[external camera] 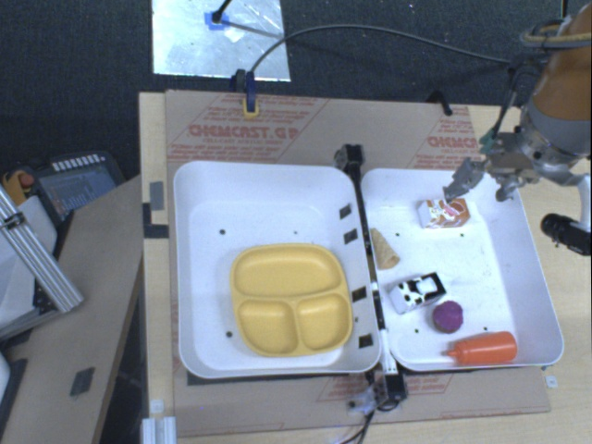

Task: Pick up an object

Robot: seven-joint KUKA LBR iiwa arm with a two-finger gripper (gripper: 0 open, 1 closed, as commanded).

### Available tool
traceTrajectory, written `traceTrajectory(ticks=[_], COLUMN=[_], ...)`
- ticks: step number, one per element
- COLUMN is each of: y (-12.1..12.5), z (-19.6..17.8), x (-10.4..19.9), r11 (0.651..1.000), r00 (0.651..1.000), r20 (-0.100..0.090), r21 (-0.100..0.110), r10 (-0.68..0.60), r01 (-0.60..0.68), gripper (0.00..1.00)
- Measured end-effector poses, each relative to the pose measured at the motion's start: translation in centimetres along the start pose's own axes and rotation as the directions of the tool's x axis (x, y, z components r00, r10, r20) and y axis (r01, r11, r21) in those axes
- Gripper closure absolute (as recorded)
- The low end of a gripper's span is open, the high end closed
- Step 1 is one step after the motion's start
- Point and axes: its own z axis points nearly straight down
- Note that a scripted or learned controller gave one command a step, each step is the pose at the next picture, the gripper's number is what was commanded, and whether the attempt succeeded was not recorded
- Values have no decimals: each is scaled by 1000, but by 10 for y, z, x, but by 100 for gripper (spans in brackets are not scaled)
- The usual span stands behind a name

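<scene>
Gripper (479, 181) hovers over far end of right bin (536, 276), jaws apart, nothing between them. Nearest target: small white-and-red packet (443, 213), lying flat just below left fingertip. Risks, by judgement: packet is thin, jaws may straddle it off-centre and shove it aside; descent beside it closes on air; flat wrapper may slip.

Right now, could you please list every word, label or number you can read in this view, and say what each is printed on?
"CHEMCAST GP": red print on the brown protective sheet behind the left bin, repeated in part at the right corner.
Small snack packet in the right bin: printing too blurred to read.
Handheld pendant screen at left: too small to read.
</scene>
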Motion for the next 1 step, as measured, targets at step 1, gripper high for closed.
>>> traceTrajectory(ticks=[1], y=[2], z=[-7], x=[0], r11=[1000], r00=[1000], r20=[2], r21=[-12], r10=[-2], r01=[2], gripper=[0])
